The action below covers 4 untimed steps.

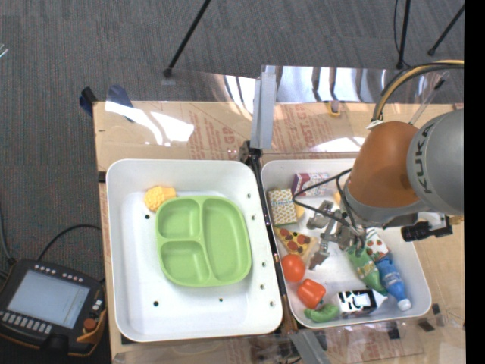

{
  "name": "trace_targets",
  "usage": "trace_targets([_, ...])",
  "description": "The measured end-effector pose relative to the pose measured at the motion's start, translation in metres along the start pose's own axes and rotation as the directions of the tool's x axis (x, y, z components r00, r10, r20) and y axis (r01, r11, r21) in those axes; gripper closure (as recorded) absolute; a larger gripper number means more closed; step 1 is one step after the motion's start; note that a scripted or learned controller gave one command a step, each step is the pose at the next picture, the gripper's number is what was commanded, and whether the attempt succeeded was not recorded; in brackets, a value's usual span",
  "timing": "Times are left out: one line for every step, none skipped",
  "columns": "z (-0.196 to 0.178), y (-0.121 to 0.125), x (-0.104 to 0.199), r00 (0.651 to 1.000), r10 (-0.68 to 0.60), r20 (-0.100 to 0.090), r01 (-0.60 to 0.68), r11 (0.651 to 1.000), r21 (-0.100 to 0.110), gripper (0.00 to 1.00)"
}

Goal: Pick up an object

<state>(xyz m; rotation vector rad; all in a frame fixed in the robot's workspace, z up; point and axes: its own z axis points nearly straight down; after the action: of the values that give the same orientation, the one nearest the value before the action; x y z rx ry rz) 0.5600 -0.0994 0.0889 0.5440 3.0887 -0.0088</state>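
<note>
- arm [409, 165]: grey with an orange band, reaching in from the right over the right bin [420, 268].
- gripper [324, 255]: low over the middle of the right bin, just above the pizza slice and tomato; fingers [317, 261] spread apart with nothing between them.
- pizza slice [294, 240]: flat on the bin floor, just left of the gripper.
- tomato [293, 267]: red, round, below the pizza slice.
- red pepper [311, 292]: near the bin's front edge, just below the tomato.
- green pepper [324, 313]: at the front edge.
- black and white box [356, 300]: beside the green pepper.
- blue bottle [390, 277]: lying at a slant on the right side.
- green bottle [365, 270]: just left of the blue bottle.
- cracker box [282, 206]: near the bin's left wall.
- left bin [129, 279]: holds a green divided plate [203, 240] and a yellow corn piece [157, 196] touching its upper left corner.
</note>
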Motion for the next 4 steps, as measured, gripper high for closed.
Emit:
trace_targets([0.002,0.016,-0.04,0.999,0.051,-0.006,-0.051,0.999,-0.005,0.0])
trace_targets([0.001,-0.027,-0.071,0.994,0.105,-0.005,-0.105,0.994,-0.005,0.0])
trace_targets([0.001,0.021,-0.067,0.968,0.251,-0.005,-0.251,0.968,-0.002,0.0])
trace_targets([0.001,-0.085,-0.076,0.953,0.304,-0.006,-0.304,0.953,-0.002,0.0])
